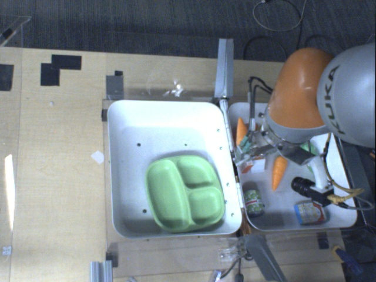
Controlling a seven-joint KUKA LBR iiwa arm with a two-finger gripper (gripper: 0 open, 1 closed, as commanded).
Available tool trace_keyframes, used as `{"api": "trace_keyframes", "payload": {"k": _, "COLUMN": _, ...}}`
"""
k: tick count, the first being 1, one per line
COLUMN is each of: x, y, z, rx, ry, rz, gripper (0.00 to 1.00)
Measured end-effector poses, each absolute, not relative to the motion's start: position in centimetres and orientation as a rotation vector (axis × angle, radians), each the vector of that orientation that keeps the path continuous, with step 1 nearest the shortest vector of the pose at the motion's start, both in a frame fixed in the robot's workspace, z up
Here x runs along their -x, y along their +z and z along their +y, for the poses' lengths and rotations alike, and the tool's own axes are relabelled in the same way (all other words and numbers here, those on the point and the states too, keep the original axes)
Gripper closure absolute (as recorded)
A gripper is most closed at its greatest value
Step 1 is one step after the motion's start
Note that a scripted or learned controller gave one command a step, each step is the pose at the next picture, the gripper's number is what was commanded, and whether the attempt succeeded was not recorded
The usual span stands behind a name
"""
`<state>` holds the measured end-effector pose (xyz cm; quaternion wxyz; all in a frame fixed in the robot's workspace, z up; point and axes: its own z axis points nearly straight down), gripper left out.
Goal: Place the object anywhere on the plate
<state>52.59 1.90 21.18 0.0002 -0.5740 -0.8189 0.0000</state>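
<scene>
A green plate (pixel 185 192) with three compartments lies in the front half of the left white bin (pixel 126 128), and nothing rests on it. My gripper (pixel 251 150) hangs low over the left side of the right bin (pixel 346 219), under the grey and orange arm (pixel 305 96). It is close to the wall between the two bins. An orange carrot (pixel 241 131) lies just behind it, and a second carrot (pixel 278 172) just to its front right. A small red and white item (pixel 247 167) sits directly below it.
Near the front of the right bin stand a small green can (pixel 254 201) and a blue tin (pixel 309 212) lying on its side. A green object (pixel 309 148) peeks out beneath the arm. A metal post (pixel 223 69) rises behind the bins' shared wall.
</scene>
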Motion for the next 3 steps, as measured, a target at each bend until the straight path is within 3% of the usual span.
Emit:
{"api": "trace_keyframes", "payload": {"k": 1, "x": -53.5, "y": 20.6, "z": 8.0, "rx": 1.725, "ry": 0.001, "rz": -2.625, "gripper": 1.0}}
{"api": "trace_keyframes", "payload": {"k": 2, "x": -49.7, "y": 21.7, "z": 12.4, "rx": 1.653, "ry": 0.001, "rz": -2.67, "gripper": 1.0}}
{"api": "trace_keyframes", "payload": {"k": 3, "x": -49.7, "y": 21.7, "z": 12.4, "rx": 1.654, "ry": 0.001, "rz": -2.67, "gripper": 0.0}}
